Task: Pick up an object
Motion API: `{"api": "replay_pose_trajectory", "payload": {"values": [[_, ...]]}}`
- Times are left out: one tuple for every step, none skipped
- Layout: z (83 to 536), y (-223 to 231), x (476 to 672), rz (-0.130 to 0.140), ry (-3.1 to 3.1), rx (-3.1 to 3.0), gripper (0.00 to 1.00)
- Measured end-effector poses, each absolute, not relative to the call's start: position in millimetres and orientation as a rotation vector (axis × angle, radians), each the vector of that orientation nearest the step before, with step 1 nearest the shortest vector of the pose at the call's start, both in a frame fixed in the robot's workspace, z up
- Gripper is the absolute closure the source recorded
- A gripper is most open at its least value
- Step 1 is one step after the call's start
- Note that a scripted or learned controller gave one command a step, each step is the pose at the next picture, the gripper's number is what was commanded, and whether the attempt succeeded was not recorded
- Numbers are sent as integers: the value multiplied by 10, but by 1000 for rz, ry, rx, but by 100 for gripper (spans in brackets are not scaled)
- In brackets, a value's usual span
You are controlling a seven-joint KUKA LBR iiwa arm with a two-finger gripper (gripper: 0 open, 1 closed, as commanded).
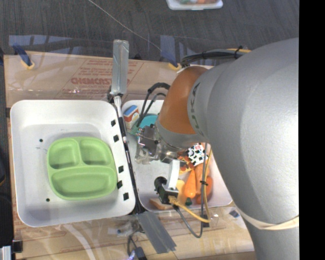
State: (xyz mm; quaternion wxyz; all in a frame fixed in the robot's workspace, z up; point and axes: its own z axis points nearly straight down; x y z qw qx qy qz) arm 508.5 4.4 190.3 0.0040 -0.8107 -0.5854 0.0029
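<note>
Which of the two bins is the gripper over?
The bin on the view's right, cluttered with orange items; the gripper hangs above it. The other bin holds a green divided plate.

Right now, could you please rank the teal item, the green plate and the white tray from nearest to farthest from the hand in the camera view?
1. Teal item: in the right bin, just above the hand.
2. Green plate: in the left bin.
3. White tray: at the view's top edge, beyond the bench.
</note>
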Motion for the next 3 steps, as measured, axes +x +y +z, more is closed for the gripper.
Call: {"api": "replay_pose_trajectory", "payload": {"values": [[1998, 57, 5094, 11, -1843, -2531, 100], [2044, -499, 5093, 5, -1075, -2949, 100], [1905, 327, 4780, 10, -654, -3066, 100]]}}
